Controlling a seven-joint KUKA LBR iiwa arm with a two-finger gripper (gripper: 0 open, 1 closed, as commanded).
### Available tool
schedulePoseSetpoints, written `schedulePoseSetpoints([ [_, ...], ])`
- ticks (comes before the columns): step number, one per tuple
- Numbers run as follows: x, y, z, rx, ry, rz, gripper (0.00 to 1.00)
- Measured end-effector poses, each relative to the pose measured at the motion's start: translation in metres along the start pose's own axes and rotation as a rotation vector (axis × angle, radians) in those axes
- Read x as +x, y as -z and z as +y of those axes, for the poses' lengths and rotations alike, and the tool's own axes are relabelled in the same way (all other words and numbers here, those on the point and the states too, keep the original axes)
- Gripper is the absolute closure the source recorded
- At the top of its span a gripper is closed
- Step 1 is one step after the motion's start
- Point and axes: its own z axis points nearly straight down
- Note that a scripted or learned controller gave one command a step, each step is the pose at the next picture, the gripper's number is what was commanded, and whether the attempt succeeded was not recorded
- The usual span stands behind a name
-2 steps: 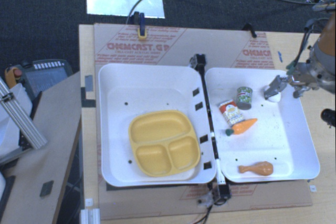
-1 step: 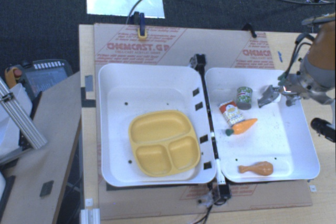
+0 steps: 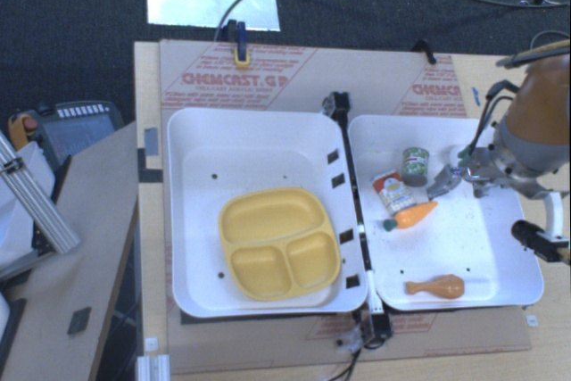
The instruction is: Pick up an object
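1. I am watching the two-finger gripper (image 3: 443, 184) hanging low over the right-hand shallow white bin (image 3: 500, 281), reaching in from the right under the grey wrist. Its grey fingers (image 3: 440, 186) are pointing down and to the left, and I cannot tell whether they are spread or pinched. Nothing is showing between them, so I am not counting anything as held.
2. Just below and left of the tips, the orange plastic carrot with a green stub end (image 3: 413, 215) is lying slantwise on the bin floor. It is the nearest candidate, and I am treating it as the target.
3. Left of the gripper, a small red-and-white packet (image 3: 390, 190) is lying right against the carrot's upper side. Slightly above and left, a small green-labelled can (image 3: 415, 165) is standing upright.
4. Further below the gripper, well apart from that cluster, a tan plastic drumstick (image 3: 436, 286) is lying alone near the bin's front wall.
5. Far to the left, a yellow three-compartment tray (image 3: 278, 241) is sitting in the other white bin (image 3: 192, 219).
6. For a clean pick, I am judging that the fingers should straddle the carrot across its narrow width near the thick middle, staying off the packet.
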Motion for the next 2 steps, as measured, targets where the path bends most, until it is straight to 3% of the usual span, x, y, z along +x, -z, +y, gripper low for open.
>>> schedulePoseSetpoints([
  [1,-0.003,-0.057,0.009,-0.001,0.0,-0.001,0.0],
  [2,-0.003,-0.043,0.01,-0.006,0.0,-0.002,1.0],
])
